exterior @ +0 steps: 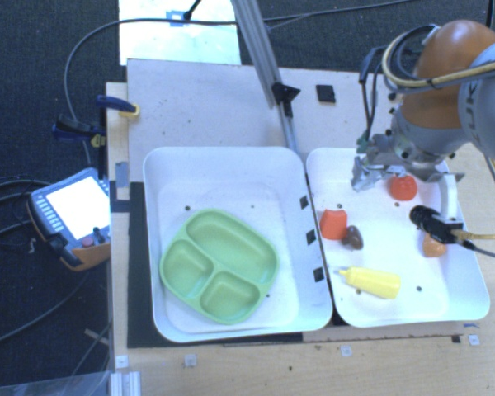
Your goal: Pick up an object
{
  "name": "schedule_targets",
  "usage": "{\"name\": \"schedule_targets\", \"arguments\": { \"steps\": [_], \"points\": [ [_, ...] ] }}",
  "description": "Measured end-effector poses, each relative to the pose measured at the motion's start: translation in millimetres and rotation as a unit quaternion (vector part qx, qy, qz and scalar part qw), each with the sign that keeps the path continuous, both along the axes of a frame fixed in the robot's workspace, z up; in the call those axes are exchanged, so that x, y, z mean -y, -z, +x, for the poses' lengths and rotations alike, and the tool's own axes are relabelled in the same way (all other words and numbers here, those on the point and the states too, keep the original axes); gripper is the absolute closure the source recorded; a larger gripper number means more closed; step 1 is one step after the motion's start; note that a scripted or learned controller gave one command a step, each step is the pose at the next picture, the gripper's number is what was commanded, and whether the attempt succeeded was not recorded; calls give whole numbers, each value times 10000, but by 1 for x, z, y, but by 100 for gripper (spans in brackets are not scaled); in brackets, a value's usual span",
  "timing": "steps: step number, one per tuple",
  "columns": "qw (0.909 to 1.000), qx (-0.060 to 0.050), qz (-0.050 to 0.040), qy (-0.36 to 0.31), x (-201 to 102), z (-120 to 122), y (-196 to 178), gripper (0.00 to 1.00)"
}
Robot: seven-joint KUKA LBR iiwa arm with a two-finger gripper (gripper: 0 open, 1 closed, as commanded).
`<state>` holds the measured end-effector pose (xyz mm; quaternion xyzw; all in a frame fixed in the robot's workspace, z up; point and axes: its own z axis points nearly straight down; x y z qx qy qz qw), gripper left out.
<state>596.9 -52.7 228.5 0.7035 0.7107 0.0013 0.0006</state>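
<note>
- Camera view: gripper [393, 174] low over the right bin [470, 304], beside a red object [403, 188], presumably to line up a grasp (jaw state cannot be told).
- Orange cup [333, 223], brown piece [353, 238] and yellow bottle [373, 282] lie loose as alternatives.

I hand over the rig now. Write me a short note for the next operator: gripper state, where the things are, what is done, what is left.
Gripper: over the back of the right bin; nothing seen held.
Right bin: red object beside the gripper, orange cup, brown piece, yellow bottle, small orange piece.
Left bin: green divided tray.
Done: no pick yet.
Left: grasp one object and lift it.
</note>
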Motion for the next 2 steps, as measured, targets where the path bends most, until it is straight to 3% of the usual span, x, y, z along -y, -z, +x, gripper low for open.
{"name": "schedule_targets", "arguments": {
  "steps": [2],
  "points": [
    [10000,0,4,-2,-106,24,12,100]
  ]
}}
